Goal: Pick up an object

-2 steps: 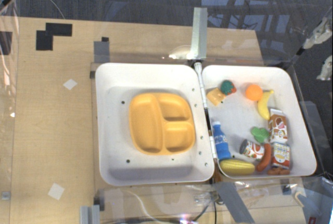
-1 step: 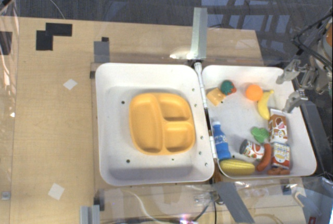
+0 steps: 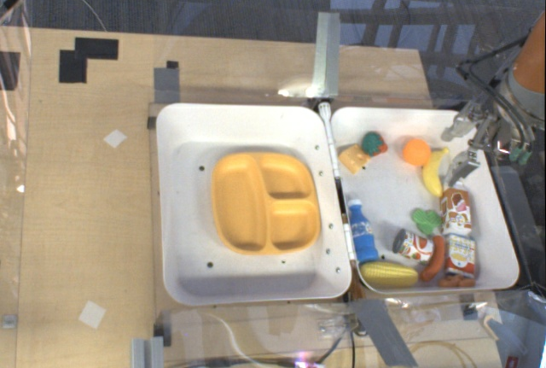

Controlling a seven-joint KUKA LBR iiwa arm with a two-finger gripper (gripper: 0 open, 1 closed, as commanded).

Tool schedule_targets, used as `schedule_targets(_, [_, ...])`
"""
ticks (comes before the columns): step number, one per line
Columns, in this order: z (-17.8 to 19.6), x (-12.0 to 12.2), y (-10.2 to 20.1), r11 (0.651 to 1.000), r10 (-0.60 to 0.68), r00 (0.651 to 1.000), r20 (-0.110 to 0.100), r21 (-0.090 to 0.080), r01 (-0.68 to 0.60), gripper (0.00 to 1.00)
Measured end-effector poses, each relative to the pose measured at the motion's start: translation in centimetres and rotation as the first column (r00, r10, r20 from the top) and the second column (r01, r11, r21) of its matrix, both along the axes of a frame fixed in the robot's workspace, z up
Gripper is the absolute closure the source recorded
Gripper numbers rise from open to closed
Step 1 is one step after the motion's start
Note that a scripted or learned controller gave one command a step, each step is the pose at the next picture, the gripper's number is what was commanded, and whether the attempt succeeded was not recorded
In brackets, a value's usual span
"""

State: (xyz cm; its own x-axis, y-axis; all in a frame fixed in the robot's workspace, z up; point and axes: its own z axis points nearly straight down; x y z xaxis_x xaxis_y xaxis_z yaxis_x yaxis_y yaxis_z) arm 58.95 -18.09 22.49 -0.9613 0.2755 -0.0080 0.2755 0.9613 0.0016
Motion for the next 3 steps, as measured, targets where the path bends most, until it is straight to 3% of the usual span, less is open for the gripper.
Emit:
schedule_targets(1, [-10.9, 2.4, -1.0, 0.981, -0.196, 0.981, 0.009, 0.000, 0.196, 0.00])
schedule_targets(2, [-13.0, -2.0, 3.3, 0.904, -0.428, 0.904, -0.005, 0.004, 0.428, 0.00])
schedule_targets(3, [-13.6, -0.4, 3.1, 0.972, -0.236, 0.972, 0.003, 0.002, 0.236, 0.00])
